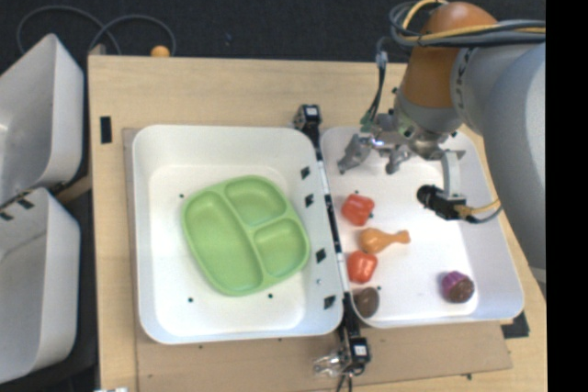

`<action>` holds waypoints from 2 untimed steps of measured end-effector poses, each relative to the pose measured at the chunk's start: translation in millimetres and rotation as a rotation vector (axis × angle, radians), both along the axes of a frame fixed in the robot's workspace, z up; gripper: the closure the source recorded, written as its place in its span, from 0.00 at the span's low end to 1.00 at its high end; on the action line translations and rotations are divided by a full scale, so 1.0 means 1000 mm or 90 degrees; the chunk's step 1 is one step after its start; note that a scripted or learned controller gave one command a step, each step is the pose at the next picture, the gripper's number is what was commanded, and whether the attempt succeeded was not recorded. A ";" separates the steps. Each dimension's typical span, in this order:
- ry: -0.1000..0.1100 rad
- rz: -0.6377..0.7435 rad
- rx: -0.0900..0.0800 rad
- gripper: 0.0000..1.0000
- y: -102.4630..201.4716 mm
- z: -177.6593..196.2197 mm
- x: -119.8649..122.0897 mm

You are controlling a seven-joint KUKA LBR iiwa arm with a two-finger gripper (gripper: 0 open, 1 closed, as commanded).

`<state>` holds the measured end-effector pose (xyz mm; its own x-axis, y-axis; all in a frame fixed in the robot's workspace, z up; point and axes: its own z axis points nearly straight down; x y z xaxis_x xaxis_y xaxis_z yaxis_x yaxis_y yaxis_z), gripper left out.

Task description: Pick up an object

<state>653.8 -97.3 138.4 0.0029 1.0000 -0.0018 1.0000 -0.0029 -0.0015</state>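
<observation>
Five small objects in right bin (487, 289), green tray (243, 234) left.

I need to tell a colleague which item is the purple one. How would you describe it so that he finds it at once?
Look at the right white bin, the one beside the bin holding the green divided plate. In its near right corner lies a small round purple object, apart from the others. The two orange-red pieces, the orange pear-shaped piece and the brown one all sit along the left side.

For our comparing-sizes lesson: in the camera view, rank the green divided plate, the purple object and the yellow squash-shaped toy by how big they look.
1. green divided plate, by far the largest
2. yellow squash-shaped toy
3. purple object, only slightly smaller, so unsure
</observation>
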 end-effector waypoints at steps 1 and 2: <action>0.000 -0.002 0.000 0.00 -0.001 -0.040 0.000; -0.004 -0.004 0.000 1.00 -0.002 -0.026 0.001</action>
